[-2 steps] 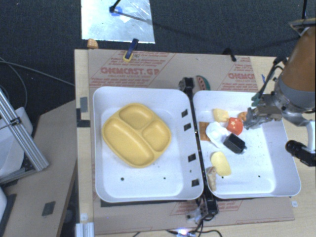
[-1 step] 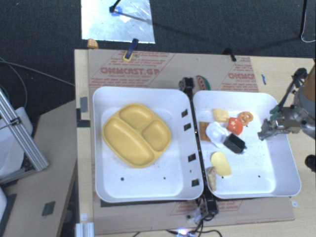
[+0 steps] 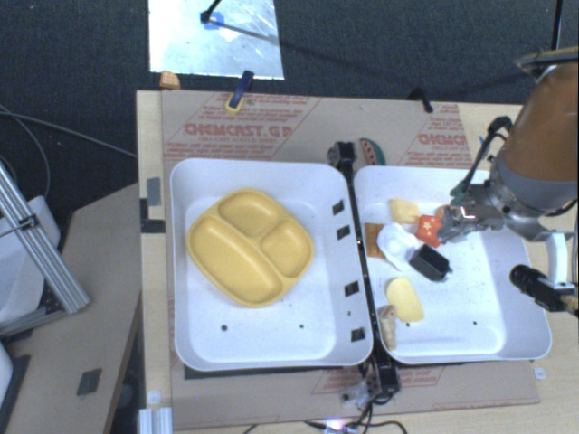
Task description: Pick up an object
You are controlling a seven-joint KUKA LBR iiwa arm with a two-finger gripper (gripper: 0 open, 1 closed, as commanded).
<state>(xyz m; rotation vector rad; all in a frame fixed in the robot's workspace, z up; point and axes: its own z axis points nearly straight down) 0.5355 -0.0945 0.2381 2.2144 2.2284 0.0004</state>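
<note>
Pincer, grip state unclear, over right bin; bench on dark carpet.

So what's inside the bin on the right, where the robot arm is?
The right bin holds three yellow pieces, a white lump, a black block and an orange-red thing by the gripper. The arm covers the bin's far right corner.

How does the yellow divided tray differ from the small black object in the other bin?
The yellow divided tray is broad, pale and lies alone in the left bin; the small black object is dark, compact and crowded among other items in the right bin, close to the gripper. Both rest on white bin floors.
</note>
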